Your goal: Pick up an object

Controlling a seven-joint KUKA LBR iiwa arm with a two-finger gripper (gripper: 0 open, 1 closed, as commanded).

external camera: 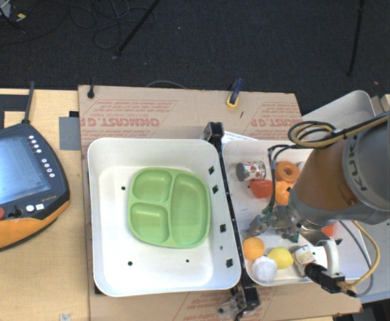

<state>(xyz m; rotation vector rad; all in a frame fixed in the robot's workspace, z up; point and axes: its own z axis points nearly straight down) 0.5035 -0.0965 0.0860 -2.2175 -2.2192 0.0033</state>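
1. Left edge of the frame: a handheld control pendant with a grey screen and orange underside [17,186] rests on the wooden worktop [47,273].
2. Centre-left: the left shallow white bin [104,246] contains one light green plastic divided plate [169,207], lying flat near the bin's middle.
3. Centre-top: a flattened brown cardboard sheet [148,116] lies under both bins; a blue and yellow clamp [234,93] sits at its upper edge.
4. Right of centre: the right shallow white bin [229,154] holds the candidate objects: a small printed can [251,171] lying on its side, a red block [261,188] just below it, an orange ring [287,172] to its right, an orange ball [253,248], a yellow ball [280,257] and a white ball [263,269] clustered at the lower edge.
5. Right: the grey arm with the orange band [328,179] descends over the right bin. The gripper [273,223] sits low among the objects, above the orange ball. Whether its fingers are spread or closed cannot be told.
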